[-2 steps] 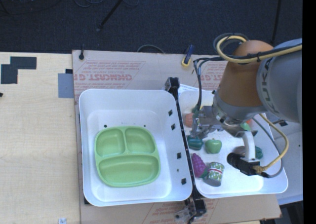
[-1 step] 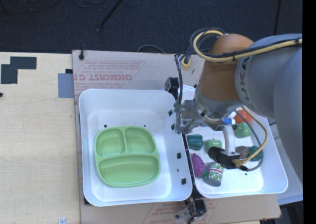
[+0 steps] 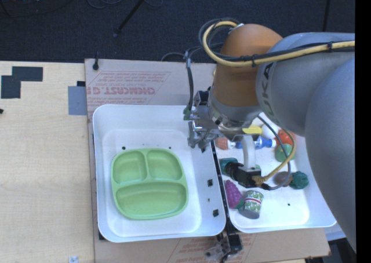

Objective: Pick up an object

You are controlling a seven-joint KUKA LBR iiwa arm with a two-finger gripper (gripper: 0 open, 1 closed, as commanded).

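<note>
The arm filled the right of the camera view, its orange band above the wrist, and reached in over the seam between the two bins. The left bin held a green divided plate, lying well off at about eight o'clock from the gripper. The right bin held the loose objects, all toward four and five o'clock of the gripper: a purple piece with its long axis running roughly twelve to six, a small patterned cup tipped on its side just beside it, a dark green lump farther out, and a blue-and-white item near three o'clock. The gripper hung over the inner wall of the left bin, dark against the rim; whether it was spread or closed could not be told, and nothing showed in its grasp. Judging by that, the nearest pick lay to its lower right.
</note>
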